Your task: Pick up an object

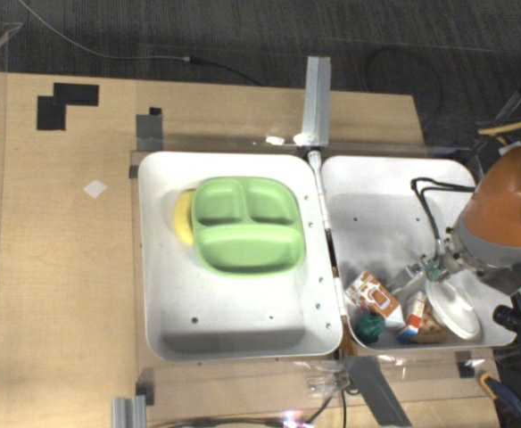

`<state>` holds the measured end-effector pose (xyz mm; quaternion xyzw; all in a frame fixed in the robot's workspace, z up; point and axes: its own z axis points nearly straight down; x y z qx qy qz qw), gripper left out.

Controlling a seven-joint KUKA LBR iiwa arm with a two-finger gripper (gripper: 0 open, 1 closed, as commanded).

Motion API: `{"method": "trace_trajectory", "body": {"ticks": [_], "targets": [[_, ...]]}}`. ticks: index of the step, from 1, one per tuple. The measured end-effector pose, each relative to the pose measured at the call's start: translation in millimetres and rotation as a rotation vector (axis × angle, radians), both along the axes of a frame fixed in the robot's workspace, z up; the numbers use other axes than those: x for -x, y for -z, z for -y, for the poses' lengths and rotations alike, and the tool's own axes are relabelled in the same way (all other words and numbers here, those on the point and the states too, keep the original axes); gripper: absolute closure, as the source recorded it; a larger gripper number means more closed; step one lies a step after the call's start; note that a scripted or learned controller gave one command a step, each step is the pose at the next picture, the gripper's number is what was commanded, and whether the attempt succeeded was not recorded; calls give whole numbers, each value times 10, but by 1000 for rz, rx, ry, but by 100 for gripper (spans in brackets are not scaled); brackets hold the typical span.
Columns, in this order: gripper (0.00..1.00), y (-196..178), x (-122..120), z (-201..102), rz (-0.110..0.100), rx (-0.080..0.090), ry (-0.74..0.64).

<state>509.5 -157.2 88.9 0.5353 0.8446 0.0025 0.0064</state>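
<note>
We see the claw (428,272) low over the right bin (376,199), near its front, but we cannot tell how it is set. Just below it a white round lid-like piece (454,313) lies among the clutter, and to its lower left sit an orange-and-white packet (374,296), a small tube with a blue cap (412,315) and a dark teal object (368,328). Behind the claw rises the orange band (508,205) of the arm. Well away on its left, the left bin (234,315) holds a green divided tray (246,224) lying partly over a yellow object (183,218)
</note>
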Motion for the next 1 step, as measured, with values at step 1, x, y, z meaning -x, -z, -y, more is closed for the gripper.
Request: {"method": "trace_trajectory", "body": {"ticks": [1], "targets": [[100, -131, -34, 1, 10, 3, -4]]}}
